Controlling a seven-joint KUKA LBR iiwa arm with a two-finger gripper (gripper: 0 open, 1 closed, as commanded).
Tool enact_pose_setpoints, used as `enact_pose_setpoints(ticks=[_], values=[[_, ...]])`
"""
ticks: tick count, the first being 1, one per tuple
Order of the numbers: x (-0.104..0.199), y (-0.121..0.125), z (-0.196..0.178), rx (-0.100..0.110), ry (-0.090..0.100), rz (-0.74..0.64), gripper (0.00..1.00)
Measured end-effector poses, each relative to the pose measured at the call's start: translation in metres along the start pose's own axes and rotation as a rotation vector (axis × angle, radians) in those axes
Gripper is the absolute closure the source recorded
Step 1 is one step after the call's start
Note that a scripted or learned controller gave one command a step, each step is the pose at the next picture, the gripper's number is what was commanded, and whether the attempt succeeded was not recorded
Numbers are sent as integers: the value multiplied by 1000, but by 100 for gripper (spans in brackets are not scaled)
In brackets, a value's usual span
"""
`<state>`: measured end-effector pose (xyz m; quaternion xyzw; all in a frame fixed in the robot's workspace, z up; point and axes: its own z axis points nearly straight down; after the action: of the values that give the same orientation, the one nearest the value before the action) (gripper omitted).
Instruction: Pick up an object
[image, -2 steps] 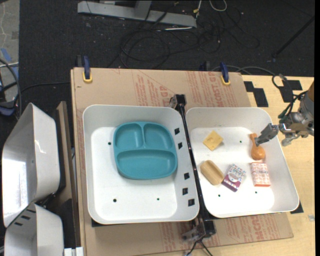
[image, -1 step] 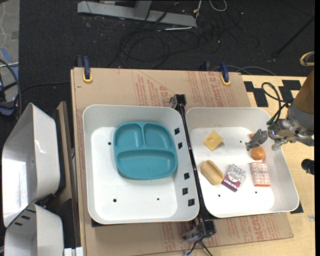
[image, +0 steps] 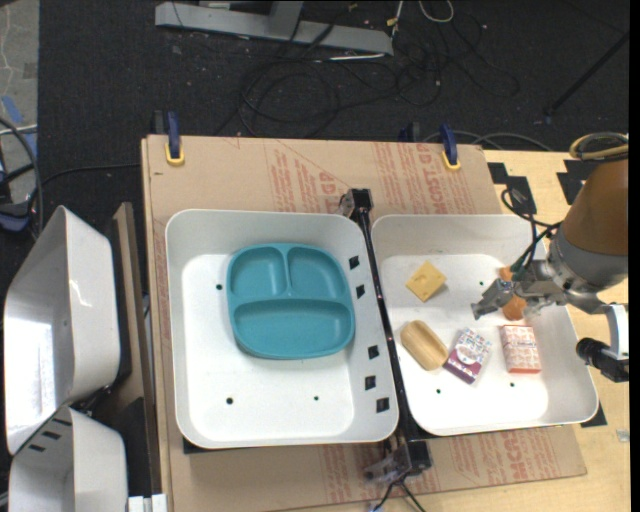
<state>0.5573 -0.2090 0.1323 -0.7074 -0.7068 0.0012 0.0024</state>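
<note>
Orange-banded arm reaches into the right bin (image: 560, 400); gripper (image: 497, 296) hovers, holding nothing, finger spread unclear. Purple-white packet (image: 468, 355) lies just below-left of the gripper, long axis tilted; red-white packet (image: 520, 349) just below it, upright. Yellow block (image: 426, 281) sits to the gripper's left.

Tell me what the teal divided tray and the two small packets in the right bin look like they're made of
The teal divided tray looks like moulded plastic with a smooth, slightly matte finish: uniform colour, rounded compartment ridges. The purple-and-white packet seems to be a glossy printed wrapper, likely foil or plastic film. The pink-and-white packet looks like printed wrapper or thin card; the view is too coarse to tell which.
</note>
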Motion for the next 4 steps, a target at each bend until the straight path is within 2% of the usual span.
enact_pose_setpoints(ticks=[1,3,4], values=[[-1,2,-14,-6,-2,-1,100],[3,2,-111,-12,-5,-4,100],[65,-1,-105,-5,0,-9,100]])
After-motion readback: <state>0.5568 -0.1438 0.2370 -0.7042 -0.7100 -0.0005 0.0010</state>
